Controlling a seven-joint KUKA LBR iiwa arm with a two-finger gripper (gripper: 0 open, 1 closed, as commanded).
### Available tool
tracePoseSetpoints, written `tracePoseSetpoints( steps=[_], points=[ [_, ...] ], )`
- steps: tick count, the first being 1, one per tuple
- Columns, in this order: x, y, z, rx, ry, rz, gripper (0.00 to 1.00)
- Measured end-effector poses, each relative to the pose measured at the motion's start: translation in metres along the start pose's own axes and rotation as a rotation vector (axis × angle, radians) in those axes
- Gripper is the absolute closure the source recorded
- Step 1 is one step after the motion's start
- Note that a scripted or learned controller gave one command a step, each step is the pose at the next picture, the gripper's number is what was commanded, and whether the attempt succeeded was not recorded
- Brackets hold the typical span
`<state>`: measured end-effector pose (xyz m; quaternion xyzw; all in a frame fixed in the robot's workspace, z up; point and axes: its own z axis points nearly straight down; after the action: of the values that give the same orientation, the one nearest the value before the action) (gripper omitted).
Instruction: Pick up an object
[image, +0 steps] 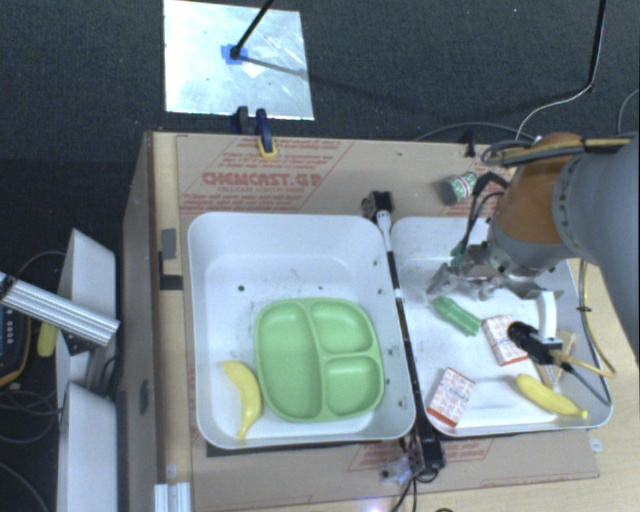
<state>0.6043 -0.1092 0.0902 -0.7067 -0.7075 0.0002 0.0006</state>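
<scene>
Camera view: gripper (452, 281) low in right bin (420, 240), far-left part; can't tell its state. Green cylinder (457, 315) lies just near of it, apart from small carton (503, 340). Judged light, stiff, prob. slick and apt to roll; best taken across its short width, mid-length.

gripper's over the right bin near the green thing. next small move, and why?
Probably a short drop toward the green cylinder: the gripper sits just above its upper-left end in the right bin, with nothing seen between the fingers. The red-and-white boxes lie further off.
</scene>
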Motion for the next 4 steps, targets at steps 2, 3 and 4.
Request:
tracePoseSetpoints(
  steps=[2,3,4],
  points=[
    [0.017,-0.022,-0.005,-0.004,0.0,0.0,1.0],
    [0.017,-0.022,-0.004,-0.004,0.0,-0.001,0.0],
    [0.025,-0.07,0.006,-0.001,0.0,0.0,0.0]
  ],
)
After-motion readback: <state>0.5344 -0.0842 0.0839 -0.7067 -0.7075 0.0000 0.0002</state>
